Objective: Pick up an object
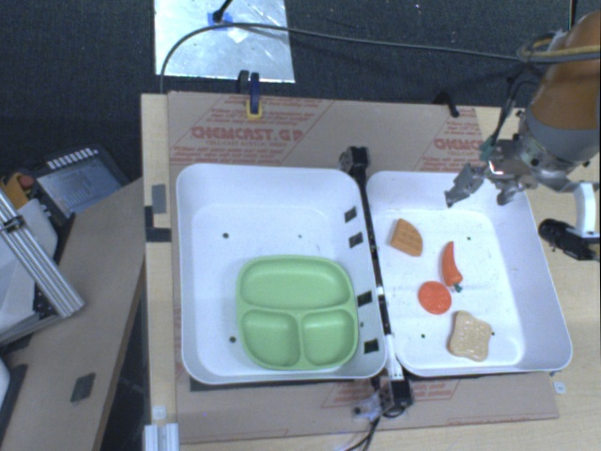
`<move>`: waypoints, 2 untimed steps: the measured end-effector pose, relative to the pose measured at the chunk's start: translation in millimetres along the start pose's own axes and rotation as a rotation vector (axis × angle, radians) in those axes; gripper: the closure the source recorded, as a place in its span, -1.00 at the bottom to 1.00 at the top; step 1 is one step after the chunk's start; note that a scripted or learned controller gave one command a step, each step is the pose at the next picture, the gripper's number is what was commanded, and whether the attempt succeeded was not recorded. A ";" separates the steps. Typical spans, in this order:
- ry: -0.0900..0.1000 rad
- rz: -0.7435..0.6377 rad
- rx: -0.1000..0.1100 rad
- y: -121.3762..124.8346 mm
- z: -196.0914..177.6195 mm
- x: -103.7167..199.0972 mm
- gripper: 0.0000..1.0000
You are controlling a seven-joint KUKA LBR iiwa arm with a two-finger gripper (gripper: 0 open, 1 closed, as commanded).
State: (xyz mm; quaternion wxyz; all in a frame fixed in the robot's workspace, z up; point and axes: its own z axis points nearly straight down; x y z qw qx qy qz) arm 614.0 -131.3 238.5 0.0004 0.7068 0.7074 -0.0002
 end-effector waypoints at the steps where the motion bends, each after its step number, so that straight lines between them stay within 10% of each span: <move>1: 0.001 0.000 0.002 4.7 57.0 -7.6 -1.00; 2: 0.001 -0.001 0.002 2.3 118.4 -3.6 -1.00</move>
